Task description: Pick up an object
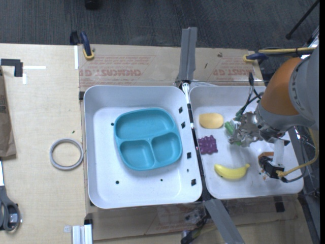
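Two white bins are set side by side on a bench, viewed from above at a slant. The left bin (96, 151) is occupied by a blue tray (148, 139) with three compartments, lying flat near the middle of the floor.

In the right bin (244, 187), several objects are seen. A yellow lemon-like piece (210, 120) is placed toward the upper left of the floor. Just below it, close to the wall shared with the left bin, a purple bunch of grapes (207, 144) is found. A banana (231, 171) is laid lower down, near the front, its curve opening upward. A small green object (231, 127) is partly seen just right of the lemon-like piece, at the tip of the gripper; what it is cannot be told.

The arm (289, 93) is extended in from the right, its orange band being shown above the wrist. The gripper (238, 134) is lowered over the middle of the right bin, between the lemon-like piece and the banana and right of the grapes. Whether it is spread or closed cannot be told, nor whether the green object is touched by it.

On the bench left of the bins, a grey ring (66, 153) is laid flat.
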Motion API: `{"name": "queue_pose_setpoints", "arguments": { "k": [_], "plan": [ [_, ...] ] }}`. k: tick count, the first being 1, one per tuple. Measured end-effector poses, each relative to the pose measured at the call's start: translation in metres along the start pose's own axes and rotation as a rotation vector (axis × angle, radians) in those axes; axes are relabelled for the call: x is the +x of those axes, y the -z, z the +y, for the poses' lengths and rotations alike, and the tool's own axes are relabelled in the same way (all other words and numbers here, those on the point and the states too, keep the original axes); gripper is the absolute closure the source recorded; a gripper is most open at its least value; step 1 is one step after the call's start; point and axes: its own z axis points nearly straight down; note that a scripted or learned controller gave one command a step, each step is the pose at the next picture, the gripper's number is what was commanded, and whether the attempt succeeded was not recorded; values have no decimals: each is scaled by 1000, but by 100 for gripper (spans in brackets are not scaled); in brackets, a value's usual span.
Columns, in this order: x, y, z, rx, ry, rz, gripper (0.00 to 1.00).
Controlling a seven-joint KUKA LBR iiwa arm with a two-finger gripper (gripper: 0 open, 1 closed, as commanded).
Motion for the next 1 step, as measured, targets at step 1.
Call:
{"name": "queue_pose_setpoints", "arguments": {
  "k": [1],
  "plan": [
    [62, 92, 14, -4, 65, 1, 100]
  ]
}}
